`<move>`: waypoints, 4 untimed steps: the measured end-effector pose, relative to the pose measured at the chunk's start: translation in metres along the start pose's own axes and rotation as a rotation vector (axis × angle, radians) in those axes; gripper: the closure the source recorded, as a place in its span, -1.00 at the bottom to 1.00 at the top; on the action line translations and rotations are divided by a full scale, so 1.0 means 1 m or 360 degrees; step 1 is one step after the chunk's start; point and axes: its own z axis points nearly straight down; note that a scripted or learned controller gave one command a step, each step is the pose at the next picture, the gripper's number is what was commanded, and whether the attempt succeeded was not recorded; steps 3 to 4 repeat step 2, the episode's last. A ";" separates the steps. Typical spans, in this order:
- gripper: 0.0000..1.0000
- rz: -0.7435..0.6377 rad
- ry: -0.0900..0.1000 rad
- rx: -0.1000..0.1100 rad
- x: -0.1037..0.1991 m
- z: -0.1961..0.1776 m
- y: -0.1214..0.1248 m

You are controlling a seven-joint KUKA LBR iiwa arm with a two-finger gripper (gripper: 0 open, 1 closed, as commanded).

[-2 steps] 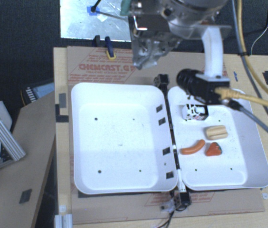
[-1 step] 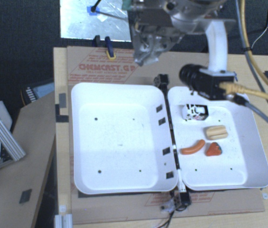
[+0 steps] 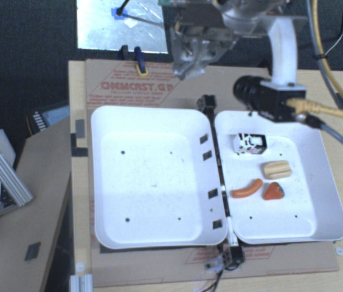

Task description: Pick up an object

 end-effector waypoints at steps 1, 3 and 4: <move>1.00 -0.0006 0.0001 -0.0003 0.000 -0.011 0.000; 1.00 0.0081 -0.0027 0.0040 -0.049 0.160 0.041; 1.00 0.0081 -0.0027 0.0040 -0.049 0.160 0.041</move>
